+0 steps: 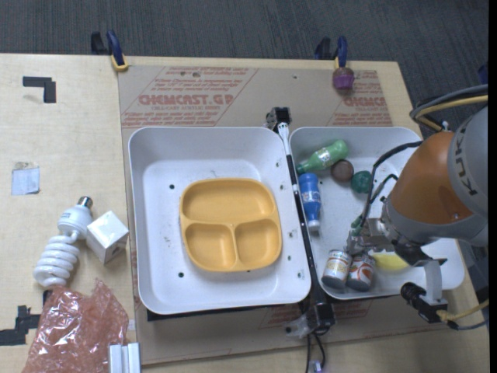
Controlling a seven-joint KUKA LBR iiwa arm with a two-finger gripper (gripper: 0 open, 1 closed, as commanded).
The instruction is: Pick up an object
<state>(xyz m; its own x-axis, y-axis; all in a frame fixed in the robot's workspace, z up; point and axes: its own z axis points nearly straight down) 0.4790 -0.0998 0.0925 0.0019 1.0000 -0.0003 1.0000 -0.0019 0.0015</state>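
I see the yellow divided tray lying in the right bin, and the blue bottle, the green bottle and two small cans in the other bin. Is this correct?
Not quite. The camera view shows the yellow divided tray in the left bin, not the right one. The blue bottle, the green bottle and the two small cans lie in the other bin, the right bin, as you said.

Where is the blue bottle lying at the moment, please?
The blue bottle lies in the right bin, along its left wall, just below the green bottle and above the two small cans.
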